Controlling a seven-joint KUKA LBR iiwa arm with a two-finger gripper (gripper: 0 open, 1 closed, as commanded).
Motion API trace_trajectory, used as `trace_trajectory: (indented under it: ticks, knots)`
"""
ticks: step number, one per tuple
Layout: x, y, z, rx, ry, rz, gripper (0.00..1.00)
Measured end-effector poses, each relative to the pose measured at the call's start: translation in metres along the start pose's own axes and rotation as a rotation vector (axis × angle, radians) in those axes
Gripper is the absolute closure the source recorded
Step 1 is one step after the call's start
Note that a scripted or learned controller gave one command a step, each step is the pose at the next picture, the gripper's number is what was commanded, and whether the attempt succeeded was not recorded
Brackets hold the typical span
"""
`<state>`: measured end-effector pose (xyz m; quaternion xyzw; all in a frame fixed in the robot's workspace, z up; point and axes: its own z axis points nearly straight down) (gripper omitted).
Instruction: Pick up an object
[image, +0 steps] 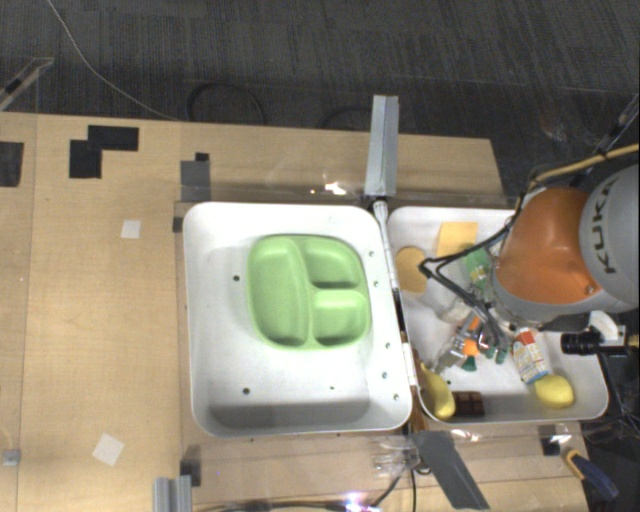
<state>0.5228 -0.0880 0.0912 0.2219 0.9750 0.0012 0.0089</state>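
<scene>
Scanning from the left of the frame, I see bare bench (90, 330) with a few black marks at upper left, then the left bin (215, 390), which carries a green tray (305, 290) lying flat near its middle. I take that tray as parked out of the way, since the arm is not over it.

Right of the divider (383, 150) sits the right bin (590, 405), and that is where the pickable clutter lies: a tan round piece (410, 268) by the divider, a yellow card (457, 238) at the back wall, a banana (437, 392) and a dark block (470, 405) at the front edge, a small bottle (528, 358) and a lemon (555, 391) toward lower right. They look scattered loose, as things do when dumped for random grasp tries.

The arm (545, 250) hangs over the middle of this bin, its orange band hiding much of the floor. The gripper (470, 345) points down among small coloured bits near the bin's centre, so I judge it is working a grasp there. It is too cluttered for me to tell how its tool stands or whether it has anything.
</scene>
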Motion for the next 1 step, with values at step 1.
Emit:
trace_trajectory:
  ticks: [1]
  knots:
    - [0.0263, -0.0104, -0.0007, -0.003, -0.008, 0.165, 0.00]
